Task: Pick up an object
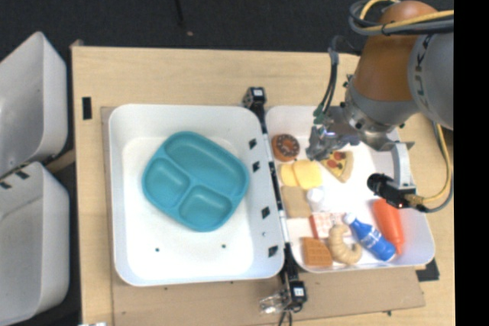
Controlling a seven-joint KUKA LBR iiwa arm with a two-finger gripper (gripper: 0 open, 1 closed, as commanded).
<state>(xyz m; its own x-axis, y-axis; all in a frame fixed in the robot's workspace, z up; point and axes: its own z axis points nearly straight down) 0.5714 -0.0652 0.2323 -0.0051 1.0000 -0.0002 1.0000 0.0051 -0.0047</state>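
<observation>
Your gripper (pixel 325 143) hangs over right bin (pixel 294 118), rear part. Donut (pixel 286 146) just left of it, pizza slice (pixel 338 165) just right. Bottle (pixel 372 238), croissant (pixel 343 244), cracker (pixel 315 251) well in front. Divided plate (pixel 195 180) far left, in left bin (pixel 130 240). Both bins on tabletop (pixel 191 72).

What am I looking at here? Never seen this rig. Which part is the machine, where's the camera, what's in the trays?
One camera fixed above the bench looks down at a slant. The grey machine with the orange band is a robot arm reaching in from the right. Its tool hangs low over the right bin, near a pizza slice and a doughnut. I can't tell whether it holds anything. That bin also has a yellow piece, a blue bottle, an orange carrot, a croissant and a cracker. The left bin holds a teal divided plate.
</observation>
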